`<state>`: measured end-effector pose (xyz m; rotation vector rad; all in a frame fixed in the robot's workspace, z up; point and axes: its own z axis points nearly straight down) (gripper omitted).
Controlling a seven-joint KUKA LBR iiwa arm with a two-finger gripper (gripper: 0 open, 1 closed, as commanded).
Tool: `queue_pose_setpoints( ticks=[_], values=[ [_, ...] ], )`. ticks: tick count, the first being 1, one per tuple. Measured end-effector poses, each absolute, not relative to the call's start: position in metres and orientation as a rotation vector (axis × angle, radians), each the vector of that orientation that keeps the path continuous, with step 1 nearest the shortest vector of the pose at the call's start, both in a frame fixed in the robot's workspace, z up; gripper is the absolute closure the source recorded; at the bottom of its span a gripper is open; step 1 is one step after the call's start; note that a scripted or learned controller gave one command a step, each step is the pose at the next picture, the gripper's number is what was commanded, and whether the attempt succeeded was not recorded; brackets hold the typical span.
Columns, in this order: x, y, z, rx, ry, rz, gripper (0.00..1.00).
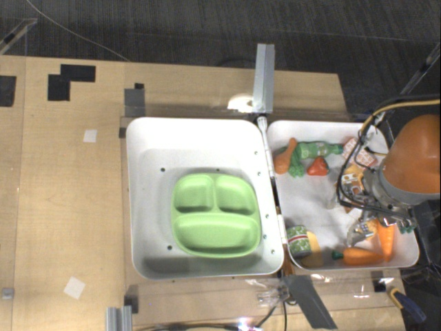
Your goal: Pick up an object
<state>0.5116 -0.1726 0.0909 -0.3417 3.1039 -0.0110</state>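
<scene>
Gripper [363, 232] down in right bin [324, 192] beside orange carrot [386, 241], grip state unclear; carrot looks like light, rigid, slick plastic — take it mid-body across the width.

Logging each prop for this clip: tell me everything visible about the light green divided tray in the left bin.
The light green divided tray looks like smooth moulded plastic with rounded corners. It has three compartments: two smaller ones along the far side and one wide one along the near side, all bare. It lies flat and right side up on the floor of the left white bin, slightly toward its right wall, apart from the toys in the right bin.
</scene>
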Motion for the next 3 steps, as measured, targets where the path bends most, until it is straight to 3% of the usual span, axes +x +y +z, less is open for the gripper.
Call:
queue_pose_setpoints(
  ticks=[1, 2, 3],
  values=[
    [0.586, -0.164, 0.09, -0.448, 3.094, -0.007, 0.0],
    [0.533, -0.164, 0.091, -0.602, 3.067, -0.009, 0.0],
    [0.535, -0.108, 0.091, -0.678, 3.048, -0.009, 0.0]
  ],
)
